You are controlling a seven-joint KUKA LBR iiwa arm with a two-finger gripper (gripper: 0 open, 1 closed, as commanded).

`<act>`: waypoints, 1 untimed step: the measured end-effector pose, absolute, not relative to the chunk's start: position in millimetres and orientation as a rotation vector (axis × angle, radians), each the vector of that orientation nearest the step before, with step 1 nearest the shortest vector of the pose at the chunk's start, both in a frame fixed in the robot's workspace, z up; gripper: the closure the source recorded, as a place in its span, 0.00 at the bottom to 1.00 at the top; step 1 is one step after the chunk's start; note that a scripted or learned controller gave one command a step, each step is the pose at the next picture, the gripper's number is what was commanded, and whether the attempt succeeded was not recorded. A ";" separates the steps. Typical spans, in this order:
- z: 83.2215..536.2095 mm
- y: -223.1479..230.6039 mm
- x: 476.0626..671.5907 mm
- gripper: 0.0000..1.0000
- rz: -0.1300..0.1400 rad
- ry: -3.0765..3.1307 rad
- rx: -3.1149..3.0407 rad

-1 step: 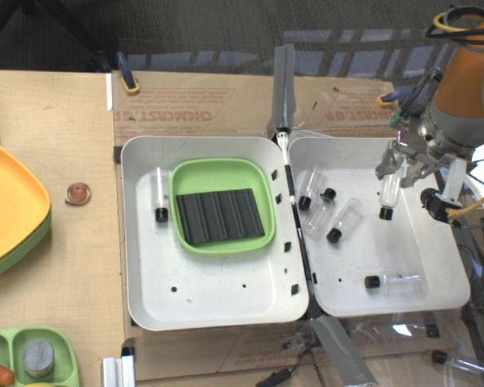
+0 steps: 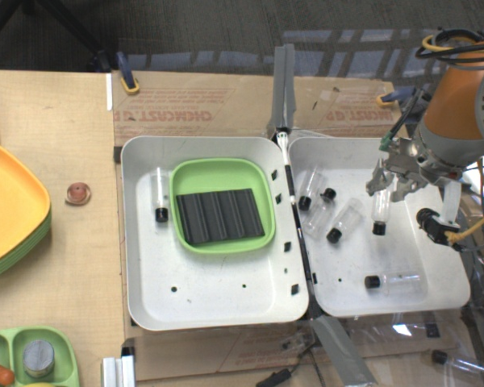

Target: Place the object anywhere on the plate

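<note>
**A:** Where does the object sit?

**B:** Several small clear plastic vials with black caps lie scattered in the right white bin [image 2: 436, 297]. One stands under the two-finger gripper [image 2: 391, 185]: a clear vial [image 2: 380, 213], upright, its black cap at the bottom, apparently between the fingertips. The green square plate [image 2: 262, 176] rests in the left white bin [image 2: 145, 297], bearing a dark ribbed rectangular mat [image 2: 218, 216]. One more capped vial [image 2: 160, 193] lies just beside the plate, on the bin floor.

**A:** And the gripper itself?

**B:** It appears closed around the upper end of that vial, though the clear plastic makes the contact hard to read.

**A:** How will the vial handle?

**B:** Likely very light, stiff and smooth, so prone to slipping or pivoting between the fingers. It is round, so it may roll once set down; the ribbed mat could check that. The mid-body, squeezed across its width, seems the safest hold.
</note>
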State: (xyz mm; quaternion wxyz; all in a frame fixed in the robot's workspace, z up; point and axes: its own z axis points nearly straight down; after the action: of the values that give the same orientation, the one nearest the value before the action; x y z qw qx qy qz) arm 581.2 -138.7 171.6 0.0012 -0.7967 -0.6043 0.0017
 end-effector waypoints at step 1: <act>181.1 -126.5 535.3 1.00 0.004 -1.918 -2.486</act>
State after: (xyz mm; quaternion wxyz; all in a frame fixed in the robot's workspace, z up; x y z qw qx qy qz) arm 535.3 -126.5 181.1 0.0010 -0.7918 -0.6108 0.0013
